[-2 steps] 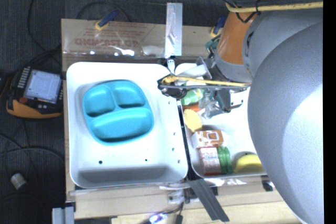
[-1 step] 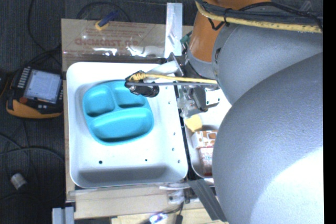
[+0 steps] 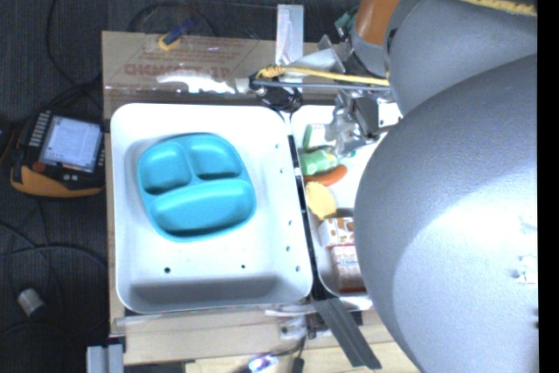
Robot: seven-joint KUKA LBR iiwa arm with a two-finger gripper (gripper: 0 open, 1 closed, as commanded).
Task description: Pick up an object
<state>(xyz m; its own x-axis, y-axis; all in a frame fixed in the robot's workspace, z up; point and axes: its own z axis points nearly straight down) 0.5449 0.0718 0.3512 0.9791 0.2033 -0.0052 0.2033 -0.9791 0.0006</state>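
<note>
Although the grey arm with its orange band fills much of the right side, the hand [image 3: 349, 125] shows low over the far end of the right white bin [image 3: 325, 277], just above a small green and white packet [image 3: 316, 160]. Whether it is spread or pressed together I cannot tell, and nothing is visibly between its tips, so the pick looks not yet done. Next to the packet lie an orange carrot-shaped piece [image 3: 330, 176], a pale yellow rounded piece [image 3: 320, 202] and a brown and white box [image 3: 342, 251]. The left white bin [image 3: 271, 266] holds a blue three-part plastic tray [image 3: 194, 184]. Gripping and lifting remain.
</note>
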